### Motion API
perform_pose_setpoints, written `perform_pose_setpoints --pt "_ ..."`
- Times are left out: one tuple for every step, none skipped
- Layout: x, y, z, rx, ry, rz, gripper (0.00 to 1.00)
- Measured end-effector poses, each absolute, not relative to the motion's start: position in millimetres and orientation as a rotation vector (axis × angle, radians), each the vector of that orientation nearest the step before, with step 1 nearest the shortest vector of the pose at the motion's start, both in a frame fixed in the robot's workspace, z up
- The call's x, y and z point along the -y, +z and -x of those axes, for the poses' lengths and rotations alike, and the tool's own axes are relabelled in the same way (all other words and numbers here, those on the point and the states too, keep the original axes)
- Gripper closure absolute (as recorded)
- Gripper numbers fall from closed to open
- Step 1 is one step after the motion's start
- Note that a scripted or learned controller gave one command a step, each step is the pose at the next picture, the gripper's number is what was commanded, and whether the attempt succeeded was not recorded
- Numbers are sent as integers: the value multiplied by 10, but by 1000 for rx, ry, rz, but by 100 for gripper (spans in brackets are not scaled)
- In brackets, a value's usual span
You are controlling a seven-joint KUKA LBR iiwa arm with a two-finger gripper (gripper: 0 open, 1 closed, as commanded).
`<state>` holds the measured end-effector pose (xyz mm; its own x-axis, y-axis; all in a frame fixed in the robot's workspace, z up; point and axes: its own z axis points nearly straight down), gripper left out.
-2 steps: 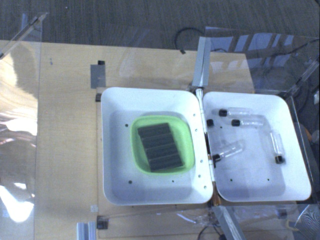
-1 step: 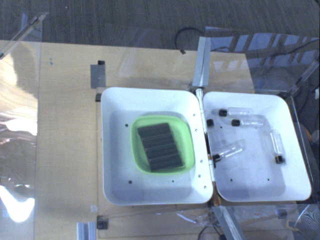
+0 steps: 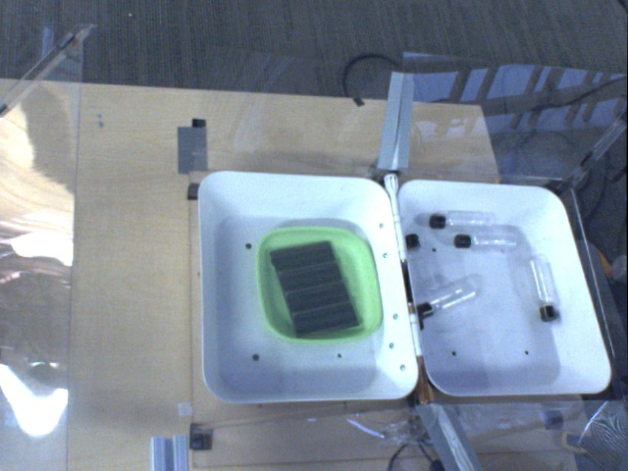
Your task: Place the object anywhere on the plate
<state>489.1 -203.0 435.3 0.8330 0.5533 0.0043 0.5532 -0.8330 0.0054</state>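
A square lime-green plate [image 3: 367, 297] sits in the middle of the left white bin [image 3: 218, 361]. A dark grey ridged block [image 3: 314, 287] lies on the plate, turned slightly off the bin's axis. In the right white bin [image 3: 510, 361] lie several clear plastic tubes with black caps: one [image 3: 459, 221] at the back, another [image 3: 486, 238] just in front of it, a third [image 3: 447, 297] slanted near the bin's left wall, and one [image 3: 542, 285] lengthwise at the right. A small loose black cap [image 3: 412, 240] rests near the back left corner.
The two bins meet at a metal divider rail [image 3: 396, 135] that runs back from their shared edge. A wooden bench top [image 3: 128, 292] stretches out to the left, with a small grey bracket [image 3: 192, 148] behind the left bin.
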Motion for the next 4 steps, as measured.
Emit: perform_pose_setpoints --pt "2046 4356 -4889 -740 12 -3050 0" --pt "2054 4360 -4886 -538 13 -3090 0" --pt "2058 4361 -4884 -348 14 -3116 0" --pt "2056 4360 -4885 -328 14 -3119 0"
